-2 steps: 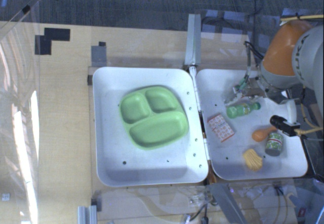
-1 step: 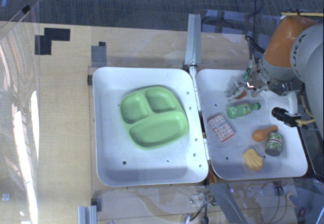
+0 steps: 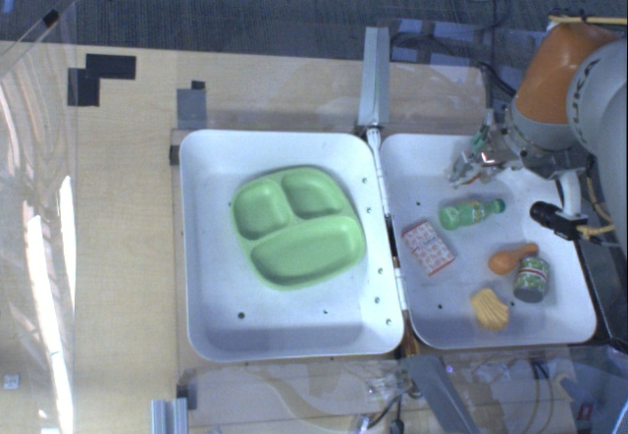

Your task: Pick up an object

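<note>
1. Camera view is showing a green plastic bottle (image 3: 472,213) lying on its side in the right bin (image 3: 422,314), in that bin's upper middle, its cap end pointing right; I am taking it as the likeliest thing to pick, since it is lying nearest the pincer.
2. Judging by its look, the bottle is being light and stiff but smooth and round, so it is likely rolling or slipping away under a careless squeeze. Closing across the middle of the body, at right angles to its long axis, is looking like the safest hold.
3. Just below and left of it, a small flat red-and-white patterned card packet (image 3: 429,247) is lying apart from the bottle; being thin and flat, it is offering little edge to grip.
4. Further right, an orange carrot-shaped toy (image 3: 512,258) is lying touching or just beside a small green-labelled can (image 3: 531,279), and a yellow crinkled piece (image 3: 490,308) is sitting near the bin's lower edge.
5. The pincer (image 3: 481,156) is hovering over the bin's upper right part, just above the bottle and apart from it; it is gripping nothing, and how far its tips are spread I cannot tell.
6. The left bin (image 3: 196,255) is carrying a green divided tray (image 3: 297,226), well apart from the bottle.
7. Both bins are resting on the pale wooden tabletop (image 3: 118,226).
</note>
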`<state>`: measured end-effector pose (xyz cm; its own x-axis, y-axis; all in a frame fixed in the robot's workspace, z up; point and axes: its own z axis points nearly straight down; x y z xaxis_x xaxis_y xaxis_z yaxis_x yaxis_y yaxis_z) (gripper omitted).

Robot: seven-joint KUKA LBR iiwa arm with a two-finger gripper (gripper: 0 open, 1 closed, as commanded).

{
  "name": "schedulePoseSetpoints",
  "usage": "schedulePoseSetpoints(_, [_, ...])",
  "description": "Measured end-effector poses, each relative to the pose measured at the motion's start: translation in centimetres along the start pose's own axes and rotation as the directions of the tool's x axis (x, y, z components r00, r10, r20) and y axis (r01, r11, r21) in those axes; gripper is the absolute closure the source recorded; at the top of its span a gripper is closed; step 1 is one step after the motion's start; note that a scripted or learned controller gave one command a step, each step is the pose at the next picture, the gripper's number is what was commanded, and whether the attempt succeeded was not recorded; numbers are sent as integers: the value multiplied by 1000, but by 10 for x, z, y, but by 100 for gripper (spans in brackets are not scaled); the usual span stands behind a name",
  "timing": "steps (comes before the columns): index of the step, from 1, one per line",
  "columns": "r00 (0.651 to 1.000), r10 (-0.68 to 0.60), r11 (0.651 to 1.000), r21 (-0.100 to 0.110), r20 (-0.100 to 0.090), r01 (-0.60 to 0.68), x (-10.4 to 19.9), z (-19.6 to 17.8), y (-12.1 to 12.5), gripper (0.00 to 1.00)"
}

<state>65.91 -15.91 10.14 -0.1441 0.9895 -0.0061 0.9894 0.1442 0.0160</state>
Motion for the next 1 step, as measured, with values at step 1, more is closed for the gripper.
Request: schedulePoseSetpoints(1, [997,82,997,7,-3,-82,47,-113,-2,100])
